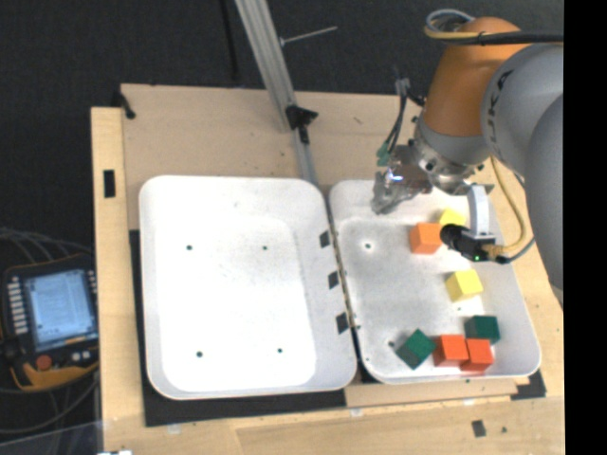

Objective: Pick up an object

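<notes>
The right bin [379, 282] holds several small blocks. An orange block [426, 238] lies near its back, with a yellow piece [452, 218] partly hidden behind the wrist hardware. A yellow block [463, 284] sits mid-right. Along the front are a green block [414, 348], two orange blocks [451, 349] [479, 354] and a dark green block [484, 328]. My gripper [387, 197] hangs over the bin's back left corner, left of the orange block, with nothing visible between its fingers.
The left bin [228, 282] lies beside the right one. A metal pole [270, 60] slants up from between the bins at the back. A tablet-like pendant [52, 311] sits off the bench at the left.
</notes>
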Robot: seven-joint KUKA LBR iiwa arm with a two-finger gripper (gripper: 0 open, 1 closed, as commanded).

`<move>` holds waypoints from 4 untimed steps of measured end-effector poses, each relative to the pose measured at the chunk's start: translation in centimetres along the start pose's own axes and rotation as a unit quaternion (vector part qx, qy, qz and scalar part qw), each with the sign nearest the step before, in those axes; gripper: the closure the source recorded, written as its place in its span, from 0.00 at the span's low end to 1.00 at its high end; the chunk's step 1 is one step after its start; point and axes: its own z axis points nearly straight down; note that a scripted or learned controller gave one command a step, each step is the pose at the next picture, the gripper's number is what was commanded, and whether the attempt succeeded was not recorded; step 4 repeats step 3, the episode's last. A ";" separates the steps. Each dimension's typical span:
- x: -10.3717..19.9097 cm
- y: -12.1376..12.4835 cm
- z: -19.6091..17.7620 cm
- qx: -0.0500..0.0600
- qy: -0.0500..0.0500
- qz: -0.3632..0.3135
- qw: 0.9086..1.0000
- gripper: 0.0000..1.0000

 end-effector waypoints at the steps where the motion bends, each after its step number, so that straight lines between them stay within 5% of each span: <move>1: 5.6 -0.9 -1.6 0.000 0.001 -0.001 1.000 1.00; 3: 14.9 -2.1 -3.3 -0.001 0.000 -0.001 1.000 1.00; 4: 14.9 -2.1 -3.3 -0.001 0.000 -0.001 1.000 1.00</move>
